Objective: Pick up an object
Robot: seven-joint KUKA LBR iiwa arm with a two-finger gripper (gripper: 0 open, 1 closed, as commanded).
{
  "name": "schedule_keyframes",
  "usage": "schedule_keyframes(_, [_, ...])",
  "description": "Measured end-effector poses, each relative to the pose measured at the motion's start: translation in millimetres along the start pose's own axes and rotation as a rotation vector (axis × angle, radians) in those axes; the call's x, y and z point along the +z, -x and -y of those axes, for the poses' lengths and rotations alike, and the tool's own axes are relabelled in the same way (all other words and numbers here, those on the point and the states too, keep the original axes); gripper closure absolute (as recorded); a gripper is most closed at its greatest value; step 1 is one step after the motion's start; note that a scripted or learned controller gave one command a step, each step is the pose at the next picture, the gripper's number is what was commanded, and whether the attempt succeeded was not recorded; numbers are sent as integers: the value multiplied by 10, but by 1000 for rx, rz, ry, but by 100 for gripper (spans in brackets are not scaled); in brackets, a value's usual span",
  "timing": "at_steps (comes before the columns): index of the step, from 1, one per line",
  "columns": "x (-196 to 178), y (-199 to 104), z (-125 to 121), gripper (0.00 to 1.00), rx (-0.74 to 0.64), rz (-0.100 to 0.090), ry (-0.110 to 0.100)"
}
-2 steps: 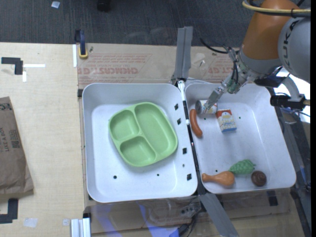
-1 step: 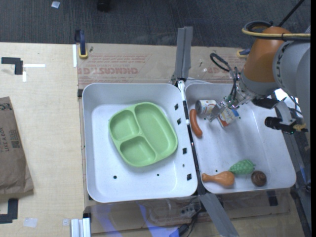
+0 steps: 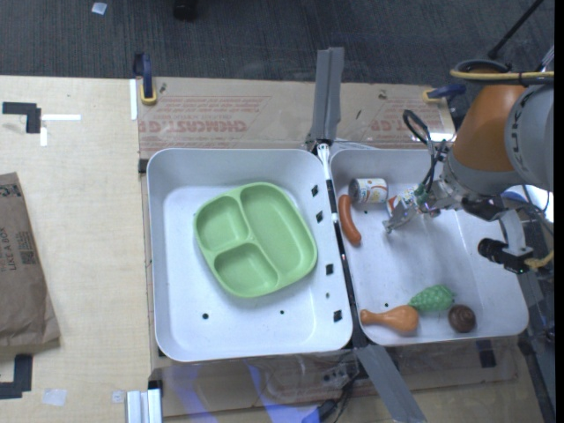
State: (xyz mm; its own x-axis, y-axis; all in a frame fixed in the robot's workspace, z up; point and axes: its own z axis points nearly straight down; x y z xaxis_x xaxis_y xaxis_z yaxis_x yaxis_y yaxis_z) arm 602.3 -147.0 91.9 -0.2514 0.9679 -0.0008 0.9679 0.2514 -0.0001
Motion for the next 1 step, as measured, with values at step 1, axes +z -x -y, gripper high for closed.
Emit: schedule_keyframes(1, [-5,-121,-432,0,-246,2,2])
